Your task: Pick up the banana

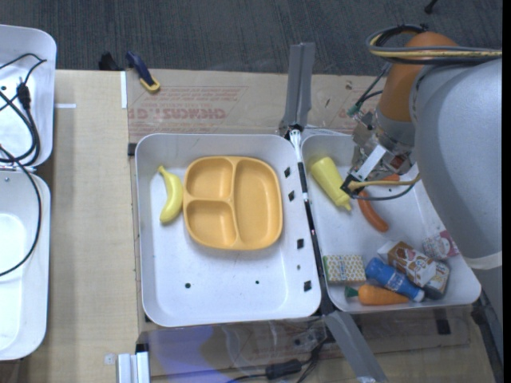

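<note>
The banana (169, 196) lies in the left bin (223, 302), along its left wall, curved and yellow, just left of a yellow divided plate (234, 202). Nothing touches the banana. My gripper (355, 183) hangs low in the right bin (339, 230), far to the right of the banana, next to the lower end of a yellow bottle (327, 179). A thin orange-and-black cable loops beside it. The big grey arm covers the right bin's far right side.
The right bin also holds an orange sausage (374, 214), a cracker box (343, 268), a blue bottle (393, 279), a carrot (379, 295) and a snack packet (417, 263). A grey post (299, 86) rises between the bins at the back.
</note>
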`<action>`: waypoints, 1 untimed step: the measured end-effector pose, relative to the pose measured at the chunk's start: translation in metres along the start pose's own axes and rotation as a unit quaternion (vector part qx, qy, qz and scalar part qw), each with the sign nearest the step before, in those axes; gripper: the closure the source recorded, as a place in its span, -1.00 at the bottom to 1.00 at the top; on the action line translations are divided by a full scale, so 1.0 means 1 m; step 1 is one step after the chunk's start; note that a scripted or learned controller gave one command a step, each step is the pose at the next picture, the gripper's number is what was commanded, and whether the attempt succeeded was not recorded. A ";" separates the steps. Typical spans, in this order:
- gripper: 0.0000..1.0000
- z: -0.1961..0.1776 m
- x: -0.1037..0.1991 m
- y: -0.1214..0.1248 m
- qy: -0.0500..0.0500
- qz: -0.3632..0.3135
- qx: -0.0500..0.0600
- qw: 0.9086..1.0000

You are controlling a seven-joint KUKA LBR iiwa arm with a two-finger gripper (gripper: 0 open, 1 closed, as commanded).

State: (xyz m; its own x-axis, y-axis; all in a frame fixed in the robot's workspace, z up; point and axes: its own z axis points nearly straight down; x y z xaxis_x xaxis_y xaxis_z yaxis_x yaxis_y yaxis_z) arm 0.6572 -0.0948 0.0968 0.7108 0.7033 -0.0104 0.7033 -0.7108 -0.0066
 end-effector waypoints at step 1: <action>1.00 -0.092 -0.004 -0.075 0.003 0.215 -0.001 0.977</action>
State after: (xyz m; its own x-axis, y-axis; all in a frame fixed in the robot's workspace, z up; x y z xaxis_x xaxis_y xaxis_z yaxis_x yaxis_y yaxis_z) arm 0.6027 -0.0442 0.1897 0.9407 0.3391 -0.0059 0.3391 -0.9407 -0.0008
